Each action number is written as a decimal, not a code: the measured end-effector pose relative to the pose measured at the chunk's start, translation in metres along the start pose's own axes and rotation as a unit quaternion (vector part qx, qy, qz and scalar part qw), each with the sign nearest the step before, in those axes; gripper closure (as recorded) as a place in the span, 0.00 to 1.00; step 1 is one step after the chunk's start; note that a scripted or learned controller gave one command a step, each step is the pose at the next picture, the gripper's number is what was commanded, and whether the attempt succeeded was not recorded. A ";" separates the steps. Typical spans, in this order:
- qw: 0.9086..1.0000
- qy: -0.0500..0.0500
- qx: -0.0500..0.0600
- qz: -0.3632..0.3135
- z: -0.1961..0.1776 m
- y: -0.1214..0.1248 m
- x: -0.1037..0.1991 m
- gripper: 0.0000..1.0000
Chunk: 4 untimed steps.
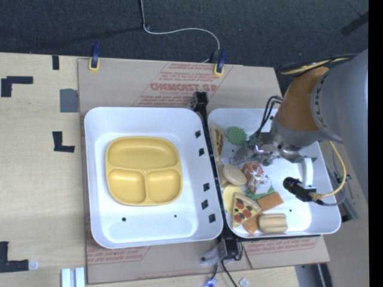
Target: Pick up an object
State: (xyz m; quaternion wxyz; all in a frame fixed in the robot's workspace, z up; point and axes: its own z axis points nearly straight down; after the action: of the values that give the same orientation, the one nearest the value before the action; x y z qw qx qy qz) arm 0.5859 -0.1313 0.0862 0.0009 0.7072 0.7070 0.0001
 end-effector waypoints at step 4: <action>1.000 0.001 0.002 -0.001 -0.124 -0.014 0.075 0.00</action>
State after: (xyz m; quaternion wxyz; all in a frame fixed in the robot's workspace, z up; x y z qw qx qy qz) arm 0.5719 -0.0557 0.2105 -0.0006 0.7065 0.7077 -0.0006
